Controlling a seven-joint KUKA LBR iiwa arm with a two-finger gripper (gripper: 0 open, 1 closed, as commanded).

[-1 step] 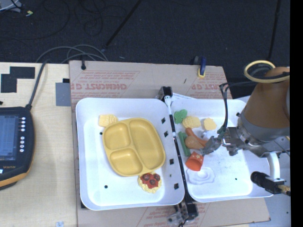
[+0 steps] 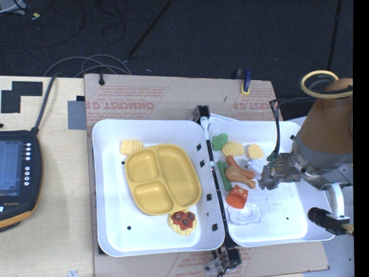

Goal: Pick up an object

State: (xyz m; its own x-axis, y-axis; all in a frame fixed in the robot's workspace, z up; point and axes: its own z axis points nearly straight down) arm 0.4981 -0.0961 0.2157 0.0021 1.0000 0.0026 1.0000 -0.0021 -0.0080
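Note:
My gripper (image 2: pixel 266 180) hangs low over the right bin (image 2: pixel 288 227), just right of the toy food pile. Closest to it lies an orange-brown drumstick-like piece (image 2: pixel 238 172). A red piece (image 2: pixel 237 197) and a white fried egg (image 2: pixel 244 215) lie below that. A green leafy piece (image 2: pixel 219 141), a yellow ridged piece (image 2: pixel 233 149), a small yellow round piece (image 2: pixel 255 152) and a green stick (image 2: pixel 223 176) lie at the bin's upper left. The dark fingers are too indistinct to read, and nothing shows between them.
The left bin (image 2: pixel 109 212) holds a yellow divided plate (image 2: pixel 162 178), a small yellow waffle piece (image 2: pixel 131 147) and a pizza-like piece with red topping (image 2: pixel 183 221). A teach pendant (image 2: pixel 14 175) lies at the far left. Clamps (image 2: pixel 202 115) join the bins.

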